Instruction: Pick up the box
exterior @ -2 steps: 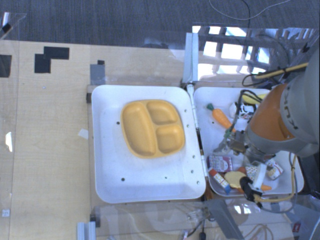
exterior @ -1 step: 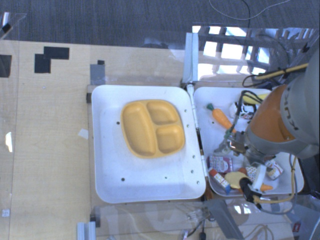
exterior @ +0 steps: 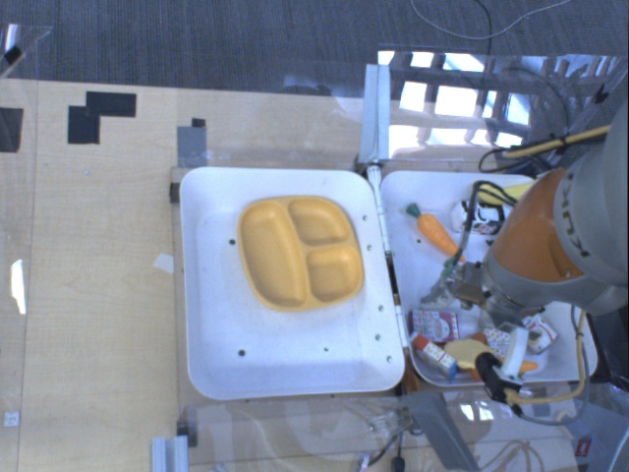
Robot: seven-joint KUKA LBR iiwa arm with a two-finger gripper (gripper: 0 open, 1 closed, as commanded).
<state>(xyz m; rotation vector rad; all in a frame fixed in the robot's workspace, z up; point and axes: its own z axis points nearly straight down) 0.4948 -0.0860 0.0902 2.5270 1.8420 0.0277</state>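
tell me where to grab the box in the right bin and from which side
Probably from straight above, fingers closing across the short sides of the box. It seems to lie flat on the floor of the right bin, printed face up, with other items crowding its lower edge, so a side approach looks blocked. The gripper is just above it.

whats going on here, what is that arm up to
A grey robot arm with an orange band reaches from the right into the right-hand white bin, down over a pile of small items, among them a small red and white printed box. An orange toy carrot lies apart near the back. The left white bin holds a yellow three-compartment plastic tray.
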